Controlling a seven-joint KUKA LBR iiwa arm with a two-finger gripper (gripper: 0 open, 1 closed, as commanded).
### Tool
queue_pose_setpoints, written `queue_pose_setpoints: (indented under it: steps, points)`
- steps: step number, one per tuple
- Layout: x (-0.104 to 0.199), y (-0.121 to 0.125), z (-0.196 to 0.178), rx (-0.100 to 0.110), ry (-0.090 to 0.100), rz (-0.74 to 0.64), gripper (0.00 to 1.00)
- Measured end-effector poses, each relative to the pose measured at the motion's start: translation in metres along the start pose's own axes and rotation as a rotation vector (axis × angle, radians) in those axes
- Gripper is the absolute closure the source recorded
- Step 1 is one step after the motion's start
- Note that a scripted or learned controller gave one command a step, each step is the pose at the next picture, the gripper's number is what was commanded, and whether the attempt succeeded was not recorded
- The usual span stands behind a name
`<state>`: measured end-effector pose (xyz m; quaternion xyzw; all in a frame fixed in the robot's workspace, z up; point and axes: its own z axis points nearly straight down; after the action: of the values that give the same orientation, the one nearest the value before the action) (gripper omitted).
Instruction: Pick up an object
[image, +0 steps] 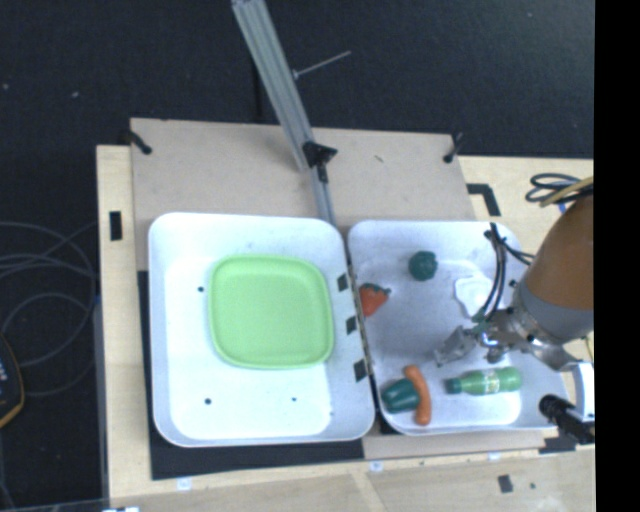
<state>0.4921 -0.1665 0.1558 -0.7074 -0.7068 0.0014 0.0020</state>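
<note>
Right, all the action sits in the right-hand shallow white bin (400, 232), so let's take the clear green plastic bottle (485, 381) lying on its side as our marker. It rests flat along the bin's near wall, probably the steadiest way for a round bottle to lie.

The grey metal gripper (455, 346) hangs just beyond the bottle and a touch to its left, low over bare bin floor. Nothing sits in it that I can see, and whether it is spread or closed I cannot tell; it is just a blur of metal. The grey arm with the orange band (565, 270) leans in from the bottle's right and far side, which would explain why the tool points leftward across the floor.

Left of the bottle and near it lies an orange carrot-shaped toy (421, 394), with a squat teal cup-like piece (399, 397) touching the carrot on the side away from the bottle. Beyond the bottle, past the gripper, sits a crumpled white lump (469, 291); farther out and leftward is a dark green ball (423, 265). Well left of the bottle, a red-orange toy (373, 299) hugs the dividing wall. Well apart to the left, in the other white bin (180, 400), lies a light green square plate (270, 311).

My read: no pick is made yet. The bottle looks the nearest candidate, though its round side could roll away.
</note>
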Motion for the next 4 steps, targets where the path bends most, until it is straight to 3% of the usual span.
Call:
queue_pose_setpoints:
  steps: [1,2,4]
  points:
    - [0.000,-0.001,0.052,-0.001,0.000,0.000,0.00]
    - [-0.001,0.001,0.039,-0.007,-0.001,0.001,1.00]
    - [0.008,0.001,-0.073,-0.010,-0.002,-0.002,1.00]
